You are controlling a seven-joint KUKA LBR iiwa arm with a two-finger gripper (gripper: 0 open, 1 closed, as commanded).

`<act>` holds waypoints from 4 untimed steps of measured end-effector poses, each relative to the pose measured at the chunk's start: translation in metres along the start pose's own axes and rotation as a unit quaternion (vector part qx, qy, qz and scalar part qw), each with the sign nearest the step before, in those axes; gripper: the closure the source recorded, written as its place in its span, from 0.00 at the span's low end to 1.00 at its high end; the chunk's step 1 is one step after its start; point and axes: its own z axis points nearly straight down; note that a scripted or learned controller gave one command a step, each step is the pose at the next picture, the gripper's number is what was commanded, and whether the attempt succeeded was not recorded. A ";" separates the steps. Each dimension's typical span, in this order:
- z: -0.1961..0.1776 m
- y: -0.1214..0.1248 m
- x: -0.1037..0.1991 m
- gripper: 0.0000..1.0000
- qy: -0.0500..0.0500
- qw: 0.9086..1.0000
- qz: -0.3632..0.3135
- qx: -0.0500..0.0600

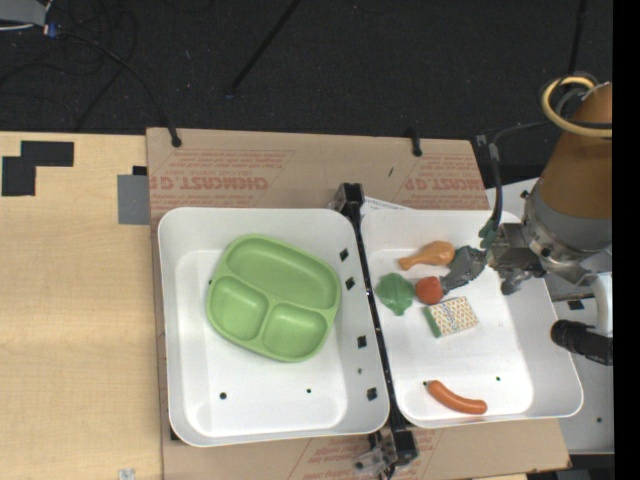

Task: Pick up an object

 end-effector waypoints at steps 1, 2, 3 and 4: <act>-0.005 0.002 0.000 0.00 -0.001 1.000 -0.001 -0.005; 0.041 -0.003 -0.005 0.00 0.000 1.000 0.000 -0.003; 0.085 -0.005 -0.006 0.00 0.000 1.000 0.000 -0.003; 0.147 -0.005 0.003 0.00 0.000 1.000 0.000 -0.001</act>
